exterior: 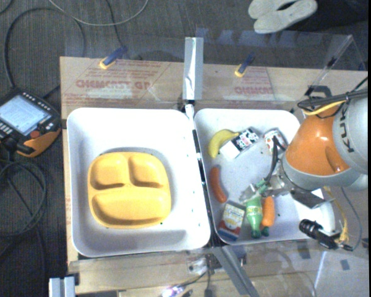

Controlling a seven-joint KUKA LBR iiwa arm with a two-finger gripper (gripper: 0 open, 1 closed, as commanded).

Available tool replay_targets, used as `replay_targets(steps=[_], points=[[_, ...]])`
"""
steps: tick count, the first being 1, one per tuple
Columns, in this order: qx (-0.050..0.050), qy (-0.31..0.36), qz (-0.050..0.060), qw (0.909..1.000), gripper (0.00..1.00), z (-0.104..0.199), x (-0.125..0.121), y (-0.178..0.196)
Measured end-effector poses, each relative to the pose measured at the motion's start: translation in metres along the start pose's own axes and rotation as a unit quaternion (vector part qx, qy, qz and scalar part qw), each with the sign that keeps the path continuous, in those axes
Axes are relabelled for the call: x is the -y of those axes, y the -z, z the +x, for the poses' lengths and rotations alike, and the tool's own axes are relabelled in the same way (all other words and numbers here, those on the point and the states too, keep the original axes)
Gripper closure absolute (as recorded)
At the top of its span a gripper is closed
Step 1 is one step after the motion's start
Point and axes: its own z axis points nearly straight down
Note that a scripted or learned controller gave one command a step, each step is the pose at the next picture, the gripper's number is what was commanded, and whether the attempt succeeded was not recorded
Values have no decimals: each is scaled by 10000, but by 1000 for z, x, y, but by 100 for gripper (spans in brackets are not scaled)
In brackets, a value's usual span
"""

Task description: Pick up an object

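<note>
The right bin (284, 119) holds a yellow banana (219, 140), a small white and black carton (242, 142), a reddish sausage (218, 184), a small juice box (232, 219), a green bottle (253, 216) and an orange carrot (268, 211). The arm's orange band (318, 147) hangs over the bin's right half. My gripper (262, 193) is low at the near side of the bin, just above the top ends of the green bottle and the carrot. The wrist hides whatever lies under it at the bin's right side.
The left bin (80, 166) holds a yellow divided plate (130, 187). A metal divider (192, 73) stands behind the gap between the bins. A teach pendant (21, 121) lies off the bench to the left. Cables and white shoes (283, 5) lie on the floor.
</note>
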Motion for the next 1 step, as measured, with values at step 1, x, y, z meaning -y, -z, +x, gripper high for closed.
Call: replay_targets(steps=[1], points=[[-21,432,106,9990,100,42,-81,109]])
